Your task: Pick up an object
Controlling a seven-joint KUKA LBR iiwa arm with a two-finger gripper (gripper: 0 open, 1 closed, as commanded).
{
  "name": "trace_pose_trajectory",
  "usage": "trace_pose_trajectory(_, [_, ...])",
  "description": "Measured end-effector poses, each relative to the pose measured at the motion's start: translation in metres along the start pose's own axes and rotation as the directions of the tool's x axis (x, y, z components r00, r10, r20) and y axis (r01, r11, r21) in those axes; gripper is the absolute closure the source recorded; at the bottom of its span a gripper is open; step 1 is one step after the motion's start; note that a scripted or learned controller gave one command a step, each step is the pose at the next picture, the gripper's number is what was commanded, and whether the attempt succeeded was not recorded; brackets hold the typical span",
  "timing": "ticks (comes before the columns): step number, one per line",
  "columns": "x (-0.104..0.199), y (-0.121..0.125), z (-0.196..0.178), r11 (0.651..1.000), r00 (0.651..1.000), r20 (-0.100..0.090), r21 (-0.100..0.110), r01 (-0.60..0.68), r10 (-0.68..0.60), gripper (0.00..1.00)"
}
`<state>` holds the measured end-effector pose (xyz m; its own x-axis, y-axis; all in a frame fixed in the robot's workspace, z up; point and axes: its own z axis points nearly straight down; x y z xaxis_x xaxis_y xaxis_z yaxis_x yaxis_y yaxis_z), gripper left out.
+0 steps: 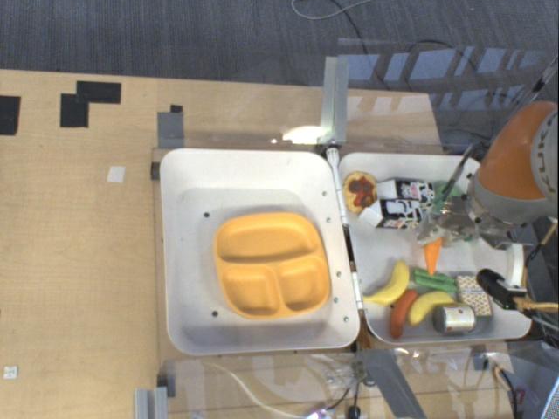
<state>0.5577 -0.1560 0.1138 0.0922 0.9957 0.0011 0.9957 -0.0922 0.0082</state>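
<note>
**While my gripper hangs over the right-hand bin, an orange carrot lies just below it**

My arm (522, 160) enters from the right edge of the frame. My gripper (447, 223) sits over the upper middle of the right-hand bin (374, 256). Seen from this slant, I cannot tell whether it is open or closed, and nothing can be seen held in it.

The orange carrot (432, 254) lies immediately below the gripper in the picture. Its broad end is toward the tool and its tip points to the bottom of the frame. I cannot tell whether the two touch.

To the left of the gripper lies a black-and-white packet (403, 203). Beyond that, near the bin's upper left corner, is a round red-and-tan piece (360, 190).

Below the carrot a green piece (434, 279) lies crosswise. Lower still are two yellow bananas (390, 285) (430, 305) with a red piece (401, 312) between them. A silver can (454, 319) and a patterned box (472, 292) sit toward the lower right.

The left-hand bin (188, 260) holds a yellow divided tray (269, 264), well apart from the gripper.
</note>
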Motion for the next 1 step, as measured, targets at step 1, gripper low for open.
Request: trace_pose_trajectory(1, [0.0917, 0.0336, -0.0935, 0.998, 0.998, 0.0, 0.003, 0.067, -0.067, 1.0])
